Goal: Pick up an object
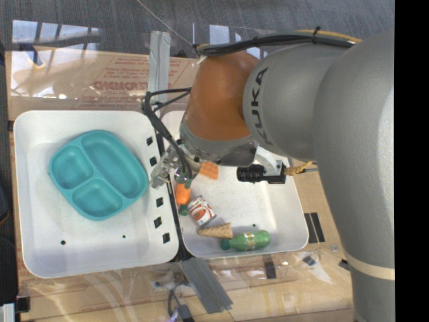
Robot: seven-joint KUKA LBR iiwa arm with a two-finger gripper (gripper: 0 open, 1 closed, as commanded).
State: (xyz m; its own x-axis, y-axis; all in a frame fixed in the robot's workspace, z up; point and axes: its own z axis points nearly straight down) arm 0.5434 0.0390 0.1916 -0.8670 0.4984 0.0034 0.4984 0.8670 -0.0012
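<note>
My gripper (173, 171) hangs low over the left edge of the right bin (285, 206), under the orange wrist band. Just below it lies a small carrot (182, 194), and an orange block (210, 172) sits right beside it. Further toward the bin's front lie a red-and-white can (201, 212), a tan cone (216, 231) and a green bottle (247, 241). The arm hides the back of this bin.
A teal divided plate (99, 173) lies in the left bin (40, 247). The ridge between the two bins runs just left of the gripper. Black cables loop from the wrist over that ridge.
</note>
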